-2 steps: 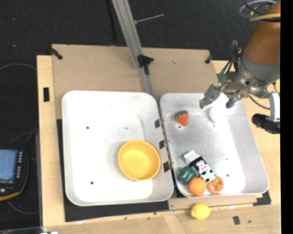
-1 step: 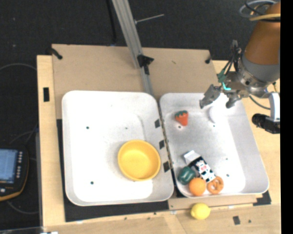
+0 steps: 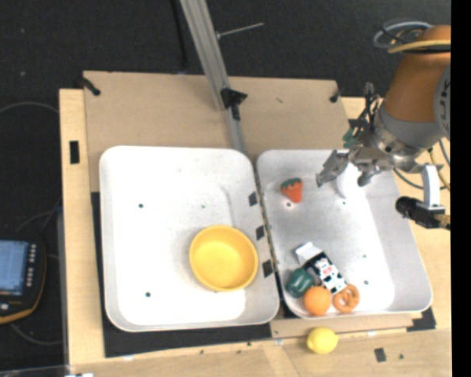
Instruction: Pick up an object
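Two fingers of our gripper (image 3: 347, 173) sit apart, nothing btwn them, over right bin (image 3: 377, 234) near strawberry (image 3: 292, 188); yellow bowl (image 3: 224, 258) in left bin (image 3: 157, 210).

Tan wooden bench (image 3: 165, 116) on dark floor (image 3: 31, 38), grey metal pole (image 3: 208, 49), blue-screened handheld pendant (image 3: 12, 277) at left.

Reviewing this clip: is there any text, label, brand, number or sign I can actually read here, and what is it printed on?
No text can be read in this frame.
Small white box in the right bin: dark and red printed marks, too small and blurred to read.
Handheld pendant at the left edge: lit bluish screen, its content blurred and unreadable.
Yellow bowl, strawberry toy and gripper: no lettering visible.
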`<move>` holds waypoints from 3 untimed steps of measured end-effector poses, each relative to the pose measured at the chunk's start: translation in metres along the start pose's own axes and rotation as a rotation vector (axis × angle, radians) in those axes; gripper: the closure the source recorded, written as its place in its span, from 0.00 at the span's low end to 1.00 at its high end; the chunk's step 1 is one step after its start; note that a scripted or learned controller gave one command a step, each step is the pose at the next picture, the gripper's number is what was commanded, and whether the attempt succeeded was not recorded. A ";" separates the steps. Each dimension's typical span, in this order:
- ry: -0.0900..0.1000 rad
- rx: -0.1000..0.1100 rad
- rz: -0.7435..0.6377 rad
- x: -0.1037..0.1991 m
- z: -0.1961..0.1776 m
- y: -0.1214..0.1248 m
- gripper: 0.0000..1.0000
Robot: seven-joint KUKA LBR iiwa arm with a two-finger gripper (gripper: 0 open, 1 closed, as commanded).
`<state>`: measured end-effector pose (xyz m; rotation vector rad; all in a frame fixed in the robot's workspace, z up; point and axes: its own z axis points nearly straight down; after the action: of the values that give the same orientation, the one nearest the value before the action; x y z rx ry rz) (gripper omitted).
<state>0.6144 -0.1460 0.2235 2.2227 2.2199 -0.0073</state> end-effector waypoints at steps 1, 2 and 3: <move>0.001 0.002 0.001 0.007 0.054 -0.006 0.00; 0.001 0.002 0.000 0.005 0.117 -0.011 0.00; 0.003 -0.007 0.004 0.005 0.102 -0.008 1.00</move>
<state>0.6057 -0.1416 0.1217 2.2256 2.2129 0.0043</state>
